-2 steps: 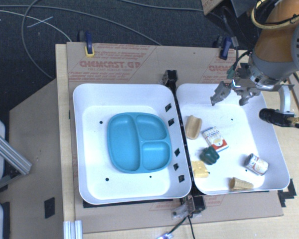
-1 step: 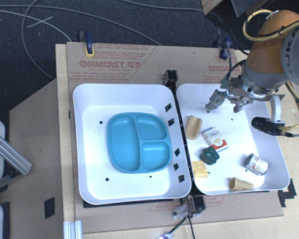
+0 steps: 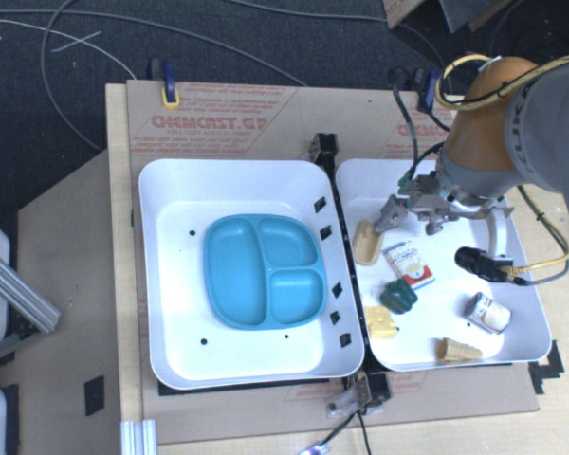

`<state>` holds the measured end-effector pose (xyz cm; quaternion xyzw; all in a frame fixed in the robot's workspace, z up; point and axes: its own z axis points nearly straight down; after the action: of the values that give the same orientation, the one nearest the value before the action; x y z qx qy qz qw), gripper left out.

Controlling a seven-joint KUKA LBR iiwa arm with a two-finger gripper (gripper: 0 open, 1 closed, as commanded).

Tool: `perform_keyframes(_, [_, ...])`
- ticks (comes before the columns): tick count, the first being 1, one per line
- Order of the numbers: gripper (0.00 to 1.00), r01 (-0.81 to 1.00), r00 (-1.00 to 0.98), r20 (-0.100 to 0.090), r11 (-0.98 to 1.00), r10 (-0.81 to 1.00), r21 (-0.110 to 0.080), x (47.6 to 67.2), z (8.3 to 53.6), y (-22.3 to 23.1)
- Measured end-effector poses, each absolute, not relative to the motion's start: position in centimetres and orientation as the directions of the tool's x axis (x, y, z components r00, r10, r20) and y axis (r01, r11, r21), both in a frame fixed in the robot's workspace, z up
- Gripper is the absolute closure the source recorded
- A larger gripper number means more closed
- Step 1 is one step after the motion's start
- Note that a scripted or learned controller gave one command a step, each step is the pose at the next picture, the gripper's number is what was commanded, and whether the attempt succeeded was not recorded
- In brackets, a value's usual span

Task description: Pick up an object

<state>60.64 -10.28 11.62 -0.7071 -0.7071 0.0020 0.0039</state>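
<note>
Wedge: tan, at the near edge of the right bin.
Yellow block: near left corner of the same bin.
Can: small, lying on its side, right of centre.
Green lump: mid-bin, just beyond the yellow block.
Packet: red and white, just beyond the green lump.
Bread piece: against the left wall.
Plate: blue, divided, in the left bin.
Gripper: fingers spread, nothing between them, above the packet and bread piece.
</note>
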Motion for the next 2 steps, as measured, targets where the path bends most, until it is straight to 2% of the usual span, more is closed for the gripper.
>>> perform_keyframes(1, [1.00,1.000,0.001,0.001,-0.001,1.000,0.001,60.9,13.2,-10.4])
perform_keyframes(2, [1.00,1.000,0.000,-0.001,0.000,1.000,0.006,61.0,17.6,-10.8])
